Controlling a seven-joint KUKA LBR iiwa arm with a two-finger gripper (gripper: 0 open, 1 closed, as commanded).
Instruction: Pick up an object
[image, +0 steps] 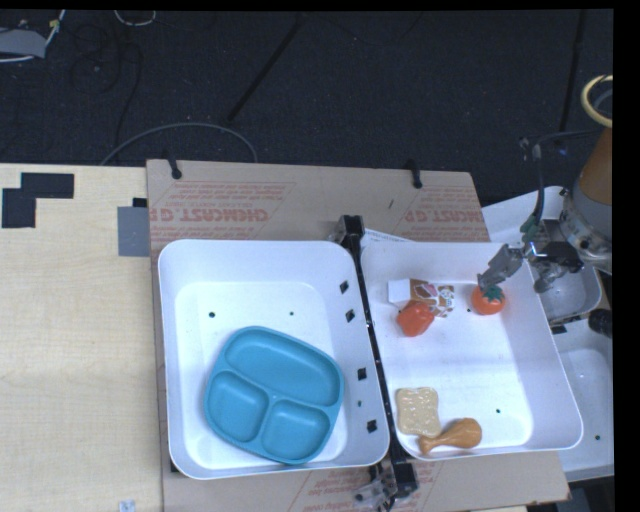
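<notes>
The right bin (545, 390) holds a small orange tomato (487, 299) near its back right wall. A red pepper-like toy (416, 318) lies left of it, beside a small printed packet (433, 294). A pale toast slice (417, 408) and a tan drumstick (452, 435) lie at the front. My gripper (522, 273) hangs over the bin's back right edge, open, with nothing between its fingers. Its left finger (497, 268) stands just above the tomato; whether it touches is unclear.
The left bin (190, 280) holds a blue divided plate (273, 393). A black divider clip strip (362, 340) runs between the bins. The arm's wrist (585, 225) and cables crowd the right side.
</notes>
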